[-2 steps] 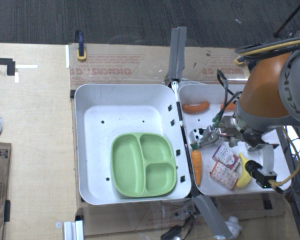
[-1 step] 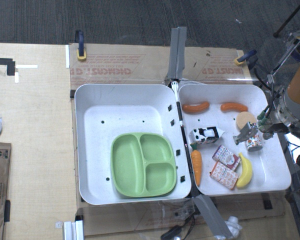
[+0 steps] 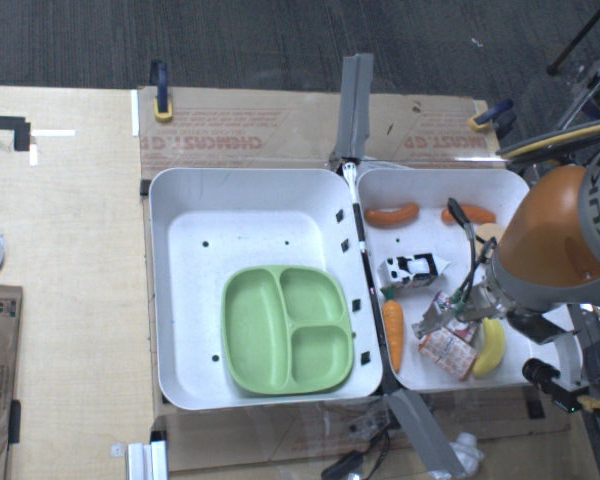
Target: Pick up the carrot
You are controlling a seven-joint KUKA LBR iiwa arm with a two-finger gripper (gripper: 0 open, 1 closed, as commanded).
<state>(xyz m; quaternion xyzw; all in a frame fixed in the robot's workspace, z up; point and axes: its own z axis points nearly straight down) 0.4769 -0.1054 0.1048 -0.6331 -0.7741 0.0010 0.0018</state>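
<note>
Wooden bench [image 3: 70, 198] carries my two white bins: the left bin [image 3: 180, 268] holds a green divided plate [image 3: 287, 328], the right bin [image 3: 435, 178] a crowd of toys. I see the carrot [image 3: 392, 332] lying along the right bin's left wall, beside a banana [image 3: 490, 348], sausage [image 3: 392, 214] and toy car [image 3: 410, 268]. My gripper [image 3: 442, 316] hangs just right of the carrot, its grip unreadable; the left bin has open floor around the plate.

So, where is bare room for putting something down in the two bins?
Left bin: bare floor behind and left of the green plate. Right bin: crowded, with the carrot at its left wall, sausage, toy car, banana and gripper.
</note>
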